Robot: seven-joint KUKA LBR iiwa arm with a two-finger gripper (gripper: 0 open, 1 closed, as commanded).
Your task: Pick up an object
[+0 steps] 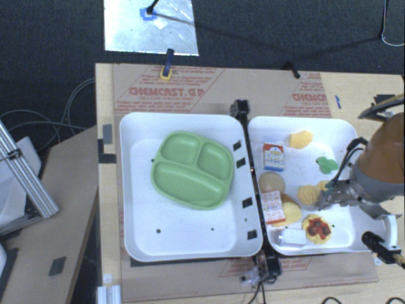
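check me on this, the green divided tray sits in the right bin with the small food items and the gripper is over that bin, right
Not quite. The camera view shows the green divided tray lying alone in the left bin. The small food items are in the right bin, and the gripper is over that one.

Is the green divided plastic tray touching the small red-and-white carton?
Apart. The camera view shows the green tray in the left bin, the carton in the right bin.

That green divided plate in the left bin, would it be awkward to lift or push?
The green divided plate looks like rigid moulded plastic, so it would probably stay stiff and feel light. It lies flat and wide in the left bin, so it seems unlikely to roll or tip; pushed, it would likely slide. Its low rim may be hard to pinch.
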